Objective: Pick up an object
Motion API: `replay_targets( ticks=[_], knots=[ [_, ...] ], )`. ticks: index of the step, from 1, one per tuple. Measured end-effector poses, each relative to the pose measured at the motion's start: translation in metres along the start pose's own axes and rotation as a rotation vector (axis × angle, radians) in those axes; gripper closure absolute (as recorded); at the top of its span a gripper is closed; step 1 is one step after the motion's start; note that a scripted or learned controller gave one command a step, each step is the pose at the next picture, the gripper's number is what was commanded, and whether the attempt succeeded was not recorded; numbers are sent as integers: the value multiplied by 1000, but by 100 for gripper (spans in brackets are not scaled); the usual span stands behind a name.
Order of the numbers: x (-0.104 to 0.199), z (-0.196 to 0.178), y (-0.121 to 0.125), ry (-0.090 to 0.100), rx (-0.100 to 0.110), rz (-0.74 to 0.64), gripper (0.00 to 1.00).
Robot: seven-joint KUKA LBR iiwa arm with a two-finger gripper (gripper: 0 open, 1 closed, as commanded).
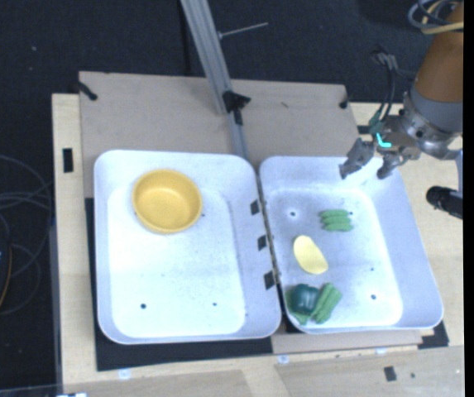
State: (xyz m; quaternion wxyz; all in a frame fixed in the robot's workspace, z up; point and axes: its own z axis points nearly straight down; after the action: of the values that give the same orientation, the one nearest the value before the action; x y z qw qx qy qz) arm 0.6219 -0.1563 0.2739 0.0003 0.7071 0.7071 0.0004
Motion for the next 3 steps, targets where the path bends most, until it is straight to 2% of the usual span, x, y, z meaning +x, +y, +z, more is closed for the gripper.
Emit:
replay_targets(
  ticks=[1, 3],
  knots=[
    [0, 0, 0, 0, 0, 0, 0],
    [0, 121, -9, 0, 5, 1, 0]
  ],
)
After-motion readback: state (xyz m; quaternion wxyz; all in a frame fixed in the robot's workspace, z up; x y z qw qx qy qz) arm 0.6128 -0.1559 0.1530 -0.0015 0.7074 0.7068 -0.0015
